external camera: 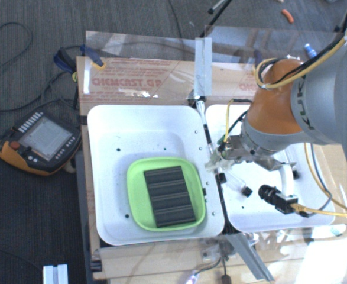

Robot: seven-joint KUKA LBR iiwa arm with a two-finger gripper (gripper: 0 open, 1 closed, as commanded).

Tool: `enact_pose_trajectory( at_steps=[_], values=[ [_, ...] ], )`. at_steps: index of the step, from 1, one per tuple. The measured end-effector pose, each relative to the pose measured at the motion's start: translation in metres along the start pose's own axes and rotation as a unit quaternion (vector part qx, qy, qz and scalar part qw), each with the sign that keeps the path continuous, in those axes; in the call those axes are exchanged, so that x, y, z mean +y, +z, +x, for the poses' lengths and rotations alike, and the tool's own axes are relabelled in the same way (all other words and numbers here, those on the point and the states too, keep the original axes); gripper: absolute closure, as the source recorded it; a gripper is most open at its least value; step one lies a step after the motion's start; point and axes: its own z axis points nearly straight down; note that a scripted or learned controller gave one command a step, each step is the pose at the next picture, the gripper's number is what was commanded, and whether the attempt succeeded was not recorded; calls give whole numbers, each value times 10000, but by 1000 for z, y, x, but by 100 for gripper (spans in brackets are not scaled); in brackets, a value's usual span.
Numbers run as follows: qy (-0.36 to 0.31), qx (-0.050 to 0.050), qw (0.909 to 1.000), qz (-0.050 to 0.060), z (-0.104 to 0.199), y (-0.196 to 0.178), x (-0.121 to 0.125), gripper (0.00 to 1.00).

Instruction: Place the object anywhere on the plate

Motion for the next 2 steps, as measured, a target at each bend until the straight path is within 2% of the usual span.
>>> enact_pose_trajectory(
  at_steps=[1, 2],
  values=[
    [1, 1, 10000, 0, 0, 0, 0, 0],
    [-73, 1, 10000, -3, -24, 0, 11, 0]
  ],
)
